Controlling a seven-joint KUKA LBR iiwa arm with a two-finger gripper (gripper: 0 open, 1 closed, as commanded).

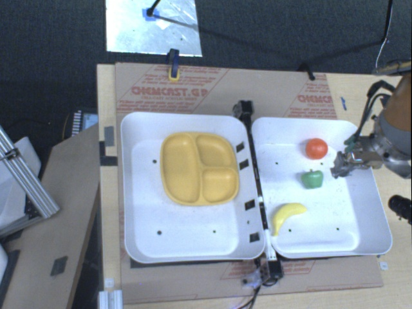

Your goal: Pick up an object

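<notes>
Stage: you are early in the pick; nothing is lifted yet, as far as this view shows.
Gripper (341, 166): it sits over the right bin (360, 237), near that bin's right side, reaching in from the right. You cannot tell from this view whether the jaws stand wide or narrow, and nothing shows between them.
Candidates: the orange ball (316, 148), the green pepper-like toy (312, 179) and the banana (287, 215) all lie on the right bin's floor.
Nearest: the green toy and the orange ball lie just left of the gripper, apart from it; the banana is farther, near the bin's left wall.
Left bin (141, 237): it holds a yellow divided plate (198, 168), well apart from the arm.
Left to do: you still need to choose one object, descend, close and lift.
</notes>
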